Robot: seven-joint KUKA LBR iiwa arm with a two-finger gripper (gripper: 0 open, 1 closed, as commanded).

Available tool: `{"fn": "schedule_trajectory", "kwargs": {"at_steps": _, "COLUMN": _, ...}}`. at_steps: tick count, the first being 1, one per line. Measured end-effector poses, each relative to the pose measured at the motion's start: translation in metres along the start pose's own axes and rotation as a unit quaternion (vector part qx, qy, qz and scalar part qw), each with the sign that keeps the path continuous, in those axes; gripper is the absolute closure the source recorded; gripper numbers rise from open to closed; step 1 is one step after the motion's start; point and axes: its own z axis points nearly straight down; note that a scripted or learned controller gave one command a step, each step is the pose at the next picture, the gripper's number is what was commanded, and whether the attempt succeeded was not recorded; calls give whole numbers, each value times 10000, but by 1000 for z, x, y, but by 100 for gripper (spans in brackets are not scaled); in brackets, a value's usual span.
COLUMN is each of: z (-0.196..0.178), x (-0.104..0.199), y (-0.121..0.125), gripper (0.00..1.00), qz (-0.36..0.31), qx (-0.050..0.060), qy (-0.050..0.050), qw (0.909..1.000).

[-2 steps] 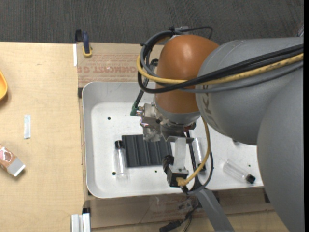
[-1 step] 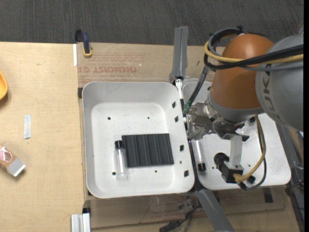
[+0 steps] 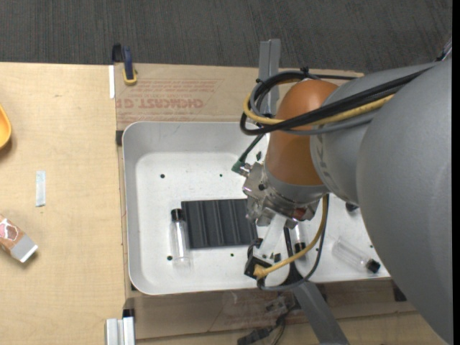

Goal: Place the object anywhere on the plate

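From the camera view, the shallow white bin [image 3: 144,192] has rounded corners and a smooth, matte plastic floor dotted with a few small dark holes. On that floor lies the plate [image 3: 215,223], a flat, dark rectangle whose top is ribbed with fine parallel grooves running along its short side. Its right end passes under the arm.

A clear vial [image 3: 178,237], a slim glassy cylinder with a black cap at its far end, lies on its side along the plate's left edge. It sits just beside the plate, possibly touching it, and is not on it. A second vial [image 3: 352,256] of the same kind lies tilted on the white floor to the right of the arm, well apart from the plate, with its black cap toward the near right.

The grey arm with its glossy orange band hangs over the plate's right end, looped with yellow and black cable. The gripper [image 3: 277,218] sits beneath the wrist, and from this angle I cannot tell whether it is spread or closed, or whether it grips anything.

Left of the bin is pale, wood-grained bench [image 3: 57,192]. Behind the bin is brown cardboard [image 3: 172,99] with red print.
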Motion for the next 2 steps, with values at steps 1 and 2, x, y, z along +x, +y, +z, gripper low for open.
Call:
{"fn": "schedule_trajectory", "kwargs": {"at_steps": 1, "z": -26, "x": 46, "y": -5, "gripper": 100, "qz": -786, "qx": -15, "qy": 5, "qw": 9969}}
{"fn": "schedule_trajectory", "kwargs": {"at_steps": 2, "z": -40, "x": 84, "y": -48, "gripper": 100, "qz": -1005, "qx": -18, "qy": 1, "qw": 9949}}
